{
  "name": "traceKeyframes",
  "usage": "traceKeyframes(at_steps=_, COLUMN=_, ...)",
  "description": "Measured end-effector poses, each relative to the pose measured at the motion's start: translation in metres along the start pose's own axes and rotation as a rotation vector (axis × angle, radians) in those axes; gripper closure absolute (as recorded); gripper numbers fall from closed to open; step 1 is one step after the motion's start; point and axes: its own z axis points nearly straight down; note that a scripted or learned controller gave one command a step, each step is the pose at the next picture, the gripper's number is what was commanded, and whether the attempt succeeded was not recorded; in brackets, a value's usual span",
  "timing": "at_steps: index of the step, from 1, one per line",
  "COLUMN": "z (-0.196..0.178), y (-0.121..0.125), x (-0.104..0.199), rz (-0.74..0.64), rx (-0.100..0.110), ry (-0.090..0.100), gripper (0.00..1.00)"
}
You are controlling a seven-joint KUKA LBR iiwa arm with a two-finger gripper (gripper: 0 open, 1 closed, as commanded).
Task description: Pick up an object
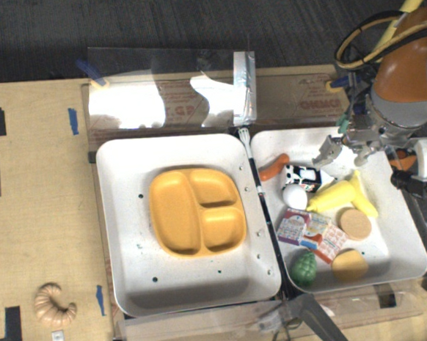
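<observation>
Camera view: 2 white bins are seen side by side on the bench. The left bin [123,232] carries a yellow divided tray [197,209] near its middle. The right bin [404,250] carries the pickable clutter: an orange carrot-like piece [274,168] at the upper left by the divider, a black-and-white item [301,175] just beside it, a white ball [295,196] below that, a yellow wedge [342,193] near the centre, a tan round disc [355,223] touching the wedge's lower side, a printed packet [306,230] to the left of the disc, a green ball [304,268] at the lower left, and a yellow-orange rounded piece [349,264] at the lower edge. Outside the bins, a beige curled object [55,303] is seen on the bench at far left. The arm is reached in from the right; the gripper [344,150] is placed over the upper part of the right bin, just above the wedge and near the black-and-white item. Gripper state cannot be told; the end effector is too small and cluttered to resolve. Nothing is seen lifted clear of the bin floor. Progress is judged early: approach is made, pick is not confirmed; descent, closure on 1 object and lift are judged to remain.
</observation>
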Motion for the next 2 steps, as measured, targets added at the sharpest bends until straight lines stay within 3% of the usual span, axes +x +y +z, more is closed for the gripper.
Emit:
traceKeyframes(at_steps=1, z=0.104, y=-0.059, x=-0.014, rz=0.175, rx=-0.010, ry=-0.002, gripper=0.00)
traceKeyframes(at_steps=2, z=0.115, y=-0.043, x=0.018, rz=-0.083, rx=-0.009, ry=-0.004, gripper=0.00)
